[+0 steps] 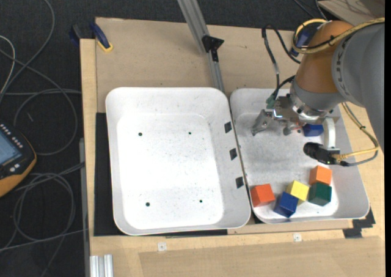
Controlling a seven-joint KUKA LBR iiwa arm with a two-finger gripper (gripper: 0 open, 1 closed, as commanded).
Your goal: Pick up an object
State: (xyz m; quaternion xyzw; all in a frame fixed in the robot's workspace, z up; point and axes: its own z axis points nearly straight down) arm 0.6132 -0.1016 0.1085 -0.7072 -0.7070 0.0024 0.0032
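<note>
My gripper hangs low over the back part of the right bin, below the orange band of the arm. A small blue block with a bit of red beside it lies just to the gripper's right, partly hidden under the wrist. Near the front edge of the same bin sit an orange block, a blue block, a yellow block, a green block and a second orange block. I see nothing held by the gripper.
The left bin stands next to the right one, with black clips along the shared edge. A slanted metal pole rises behind the bins. Cables run from the wrist over the right bin's right side.
</note>
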